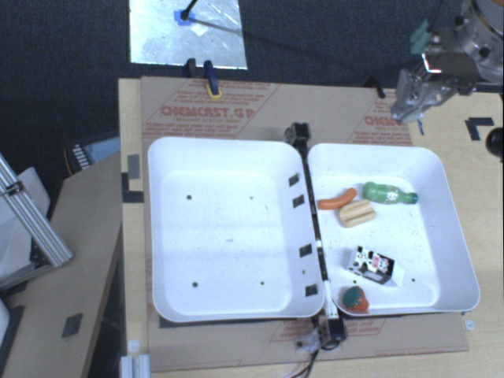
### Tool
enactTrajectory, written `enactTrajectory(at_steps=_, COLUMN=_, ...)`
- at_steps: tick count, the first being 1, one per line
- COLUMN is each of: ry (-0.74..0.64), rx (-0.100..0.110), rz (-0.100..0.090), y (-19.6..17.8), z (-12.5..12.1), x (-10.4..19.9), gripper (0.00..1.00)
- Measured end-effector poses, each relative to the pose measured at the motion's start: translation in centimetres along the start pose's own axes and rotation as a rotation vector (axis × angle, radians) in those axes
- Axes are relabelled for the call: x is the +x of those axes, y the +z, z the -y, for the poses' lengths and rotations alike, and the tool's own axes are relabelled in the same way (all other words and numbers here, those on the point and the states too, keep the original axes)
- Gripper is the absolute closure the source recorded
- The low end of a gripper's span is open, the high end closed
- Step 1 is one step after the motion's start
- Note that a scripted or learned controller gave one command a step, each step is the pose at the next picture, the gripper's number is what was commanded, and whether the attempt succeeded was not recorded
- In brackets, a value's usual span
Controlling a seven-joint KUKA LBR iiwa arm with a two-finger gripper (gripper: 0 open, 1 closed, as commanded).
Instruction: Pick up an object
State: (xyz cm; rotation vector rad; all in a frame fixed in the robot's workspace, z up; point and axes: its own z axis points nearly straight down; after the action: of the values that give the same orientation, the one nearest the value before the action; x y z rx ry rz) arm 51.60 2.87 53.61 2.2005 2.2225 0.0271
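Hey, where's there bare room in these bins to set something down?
The left bin has a bare floor. In the right bin, free floor borders the right wall; it's crowded around the bottle, carrot, bread roll, small box and strawberry.

Bench (236,105) bearing two white bins (228,152).

Arm (480,22) cut off at right edge; tool (409,105) fingers too blurry to tell.

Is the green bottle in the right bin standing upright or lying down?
Lying down. The green bottle rests on its side on the floor of the right bin, its long axis running across the view, beside the orange carrot.
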Motion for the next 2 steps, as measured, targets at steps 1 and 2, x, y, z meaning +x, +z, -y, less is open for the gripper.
enactTrajectory(at_steps=1, ry=0.000, rx=0.015, rz=0.003, y=-0.3, z=0.1, x=-0.3, gripper=1.00)
enactTrajectory(at_steps=2, ry=-0.005, rx=0.013, rz=0.003, y=-1.4, z=0.0, x=-0.3, gripper=1.00)
